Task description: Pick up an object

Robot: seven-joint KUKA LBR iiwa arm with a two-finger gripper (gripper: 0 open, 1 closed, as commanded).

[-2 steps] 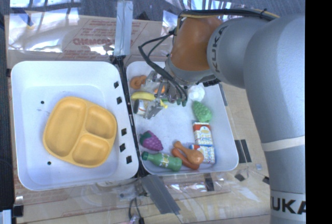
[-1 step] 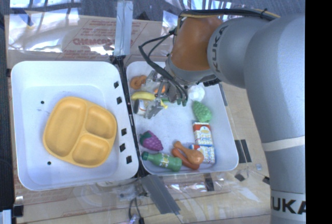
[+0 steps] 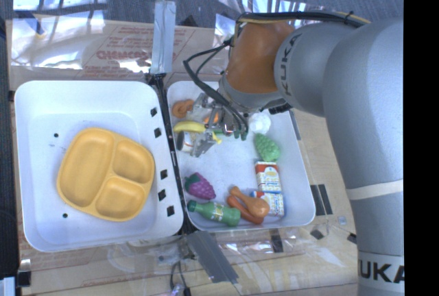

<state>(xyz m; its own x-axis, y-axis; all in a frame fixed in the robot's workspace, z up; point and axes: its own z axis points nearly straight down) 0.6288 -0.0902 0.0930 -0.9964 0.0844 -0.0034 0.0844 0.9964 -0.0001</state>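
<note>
Camera view: gripper [image 3: 204,131] low in right bin [image 3: 299,171], touching banana [image 3: 186,127].

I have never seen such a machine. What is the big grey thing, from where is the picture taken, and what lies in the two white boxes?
The grey thing is a robot arm with an orange band. One camera above the bench looks down at a slant. The arm's gripper is low in the right bin, close to a toy banana; whether it holds anything is not clear. That bin also has toy grapes, a green bottle, a green vegetable, a small carton and an orange piece. The left bin holds a yellow divided tray.
</note>
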